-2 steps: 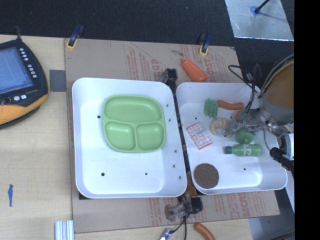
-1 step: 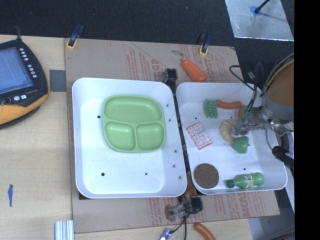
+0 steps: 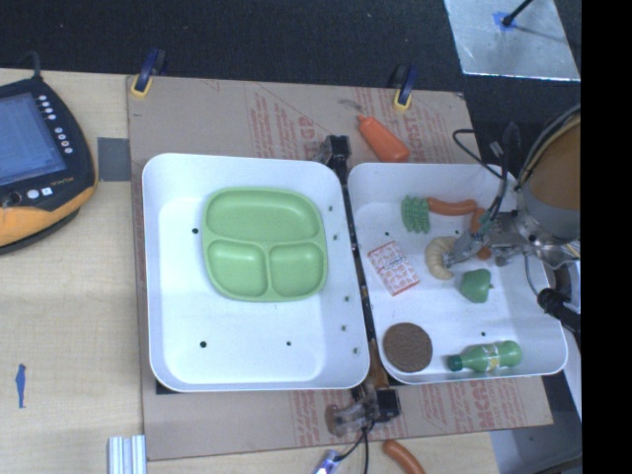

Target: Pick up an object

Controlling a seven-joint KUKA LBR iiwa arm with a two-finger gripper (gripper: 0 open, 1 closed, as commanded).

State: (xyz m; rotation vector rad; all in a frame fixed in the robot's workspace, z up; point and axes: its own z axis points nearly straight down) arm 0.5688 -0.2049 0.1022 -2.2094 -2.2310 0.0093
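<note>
Reaching stage, judging by the pose: gripper (image 3: 460, 256) down inside the right bin (image 3: 367, 265), tips just beside a pale ring-shaped toy (image 3: 437, 258). Cannot tell whether released or clenched; nothing visibly between the tips. Next move likely calls for centring over the ring toy and closing, then lifting straight up. Crowded nearby: green pepper (image 3: 476, 284) just beside, carrot (image 3: 452, 205) and green brush-like piece (image 3: 416, 214) behind, patterned card (image 3: 393, 268) to the side. Farther off, brown disc (image 3: 407, 347) and green bottle (image 3: 486, 357). Green divided plate (image 3: 265, 243) alone in the left bin (image 3: 168, 294).
</note>
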